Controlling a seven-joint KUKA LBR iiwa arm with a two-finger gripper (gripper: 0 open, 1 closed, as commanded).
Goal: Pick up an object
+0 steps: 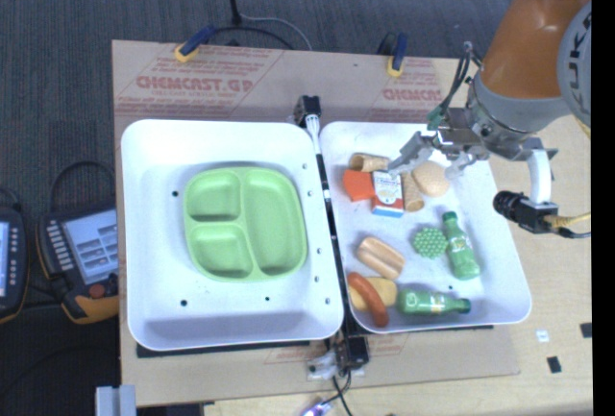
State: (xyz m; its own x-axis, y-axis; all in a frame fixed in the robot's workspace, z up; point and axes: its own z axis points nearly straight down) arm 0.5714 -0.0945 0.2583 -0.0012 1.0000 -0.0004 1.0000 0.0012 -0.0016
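Glossy plastic food fills the right bin (500, 212): two green bottles (461, 248), a hot dog (381, 257). My gripper (437, 151) hangs spread, grasping nothing, above a small carton (387, 192).

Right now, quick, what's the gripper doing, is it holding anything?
Gripper: open, holding nothing; its fingers are spread above the right bin, near the small carton and the bread roll.
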